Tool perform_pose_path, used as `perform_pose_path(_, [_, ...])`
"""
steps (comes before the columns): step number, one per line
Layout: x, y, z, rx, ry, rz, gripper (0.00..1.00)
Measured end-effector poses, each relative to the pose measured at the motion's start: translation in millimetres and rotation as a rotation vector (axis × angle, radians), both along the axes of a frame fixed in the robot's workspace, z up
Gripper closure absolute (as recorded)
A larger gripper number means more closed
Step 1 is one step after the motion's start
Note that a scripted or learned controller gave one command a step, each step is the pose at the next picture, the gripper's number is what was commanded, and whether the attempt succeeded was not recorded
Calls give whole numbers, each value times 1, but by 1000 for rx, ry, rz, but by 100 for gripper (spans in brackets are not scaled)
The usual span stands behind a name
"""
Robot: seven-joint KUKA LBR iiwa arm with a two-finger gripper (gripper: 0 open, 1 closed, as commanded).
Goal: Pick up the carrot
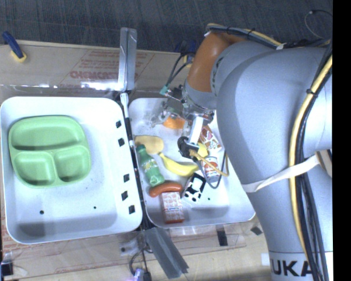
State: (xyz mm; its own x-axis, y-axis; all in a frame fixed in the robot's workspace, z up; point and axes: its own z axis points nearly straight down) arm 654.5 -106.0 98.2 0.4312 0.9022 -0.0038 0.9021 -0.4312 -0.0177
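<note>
The carrot shows as a small orange shape near the back of the right bin. My gripper hangs directly over it, at the end of the grey arm with the orange band. The gripper's body covers part of the carrot. I cannot tell from this view whether the carrot is touched or gripped.
In the right bin lie a pale yellow lump, a green bottle, a banana, a red sausage, a red box, a black-and-white block and red-labelled packets. The left bin holds a green divided tray.
</note>
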Motion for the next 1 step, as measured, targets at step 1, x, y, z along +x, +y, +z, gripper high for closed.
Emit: perform_pose_path(1, [0,2,10,0,3,10,100])
